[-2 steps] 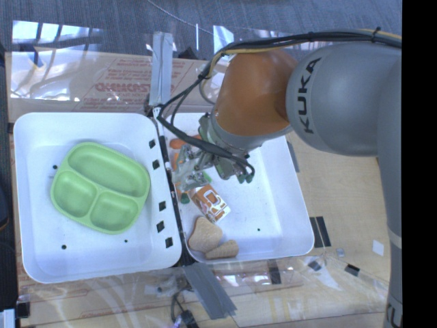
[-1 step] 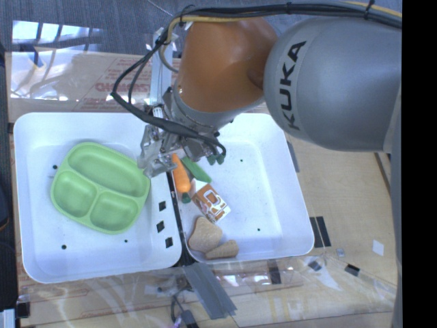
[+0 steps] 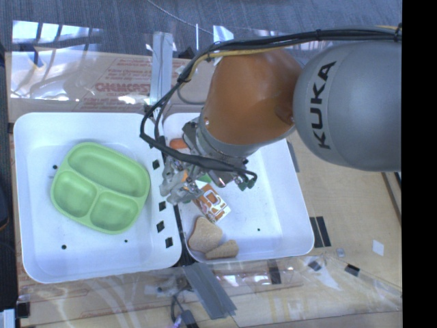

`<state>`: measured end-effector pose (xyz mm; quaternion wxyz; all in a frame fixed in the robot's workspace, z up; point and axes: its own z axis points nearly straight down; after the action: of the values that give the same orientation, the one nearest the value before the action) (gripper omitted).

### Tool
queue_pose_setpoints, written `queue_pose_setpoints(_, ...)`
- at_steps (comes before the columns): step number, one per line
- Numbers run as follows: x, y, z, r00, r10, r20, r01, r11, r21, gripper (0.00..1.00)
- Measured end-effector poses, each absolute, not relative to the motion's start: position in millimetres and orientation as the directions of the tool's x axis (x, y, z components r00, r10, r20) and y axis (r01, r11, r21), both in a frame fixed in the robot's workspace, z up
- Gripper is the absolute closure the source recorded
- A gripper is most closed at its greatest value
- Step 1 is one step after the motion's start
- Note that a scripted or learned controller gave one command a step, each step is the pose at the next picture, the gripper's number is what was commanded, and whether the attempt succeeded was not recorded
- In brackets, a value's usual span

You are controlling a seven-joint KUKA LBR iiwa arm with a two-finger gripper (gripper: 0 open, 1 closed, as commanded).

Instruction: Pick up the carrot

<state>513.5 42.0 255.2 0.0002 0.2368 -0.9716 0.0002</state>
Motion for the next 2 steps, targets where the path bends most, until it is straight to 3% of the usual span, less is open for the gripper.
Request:
queue_pose_setpoints(1, 508.9, 71, 246, -0.753, -0.657, -0.001, -0.657, 0.753, -0.001, 1.0)
queue_pose_setpoints(2, 521.6, 22, 303, -0.671, -0.742, -0.004, -0.741, 0.671, -0.005, 1.0)
